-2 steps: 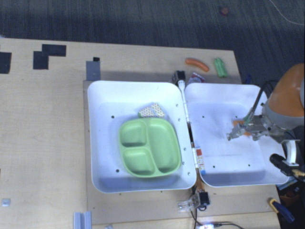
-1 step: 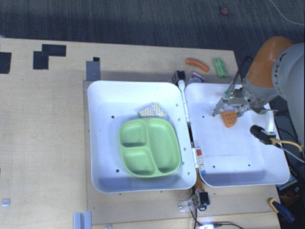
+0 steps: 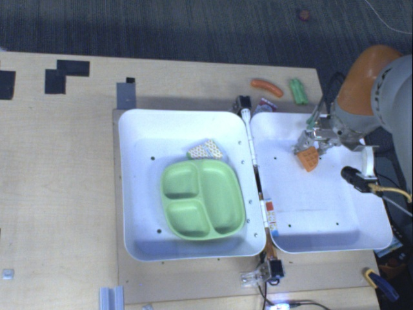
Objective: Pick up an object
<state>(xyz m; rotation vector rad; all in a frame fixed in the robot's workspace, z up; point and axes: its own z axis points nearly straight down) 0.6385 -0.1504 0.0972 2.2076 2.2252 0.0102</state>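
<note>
In the right half of the frame, the gripper (image 3: 314, 141) hangs low over the right bin (image 3: 335, 218), directly above a small orange waffle-like piece (image 3: 309, 159). The piece lies on the bin floor near the upper middle, and the metal tips are touching it or just above it; which of the two is not clear. Whether the claw is wide or narrow also cannot be judged from this angle.

The risk is that the tips meet only the upper edge of this flat piece. Then it could slide away on the smooth white floor or tip out during lifting.

The left bin (image 3: 139, 173) carries a green divided plate (image 3: 201, 199) with a dotted triangular item (image 3: 205, 150) just above it. On the wooden bench (image 3: 58, 192), above the bins, lie an orange sausage-shaped toy (image 3: 266, 87) and a green one (image 3: 298, 90). Dark carpet fills the top of the frame.
</note>
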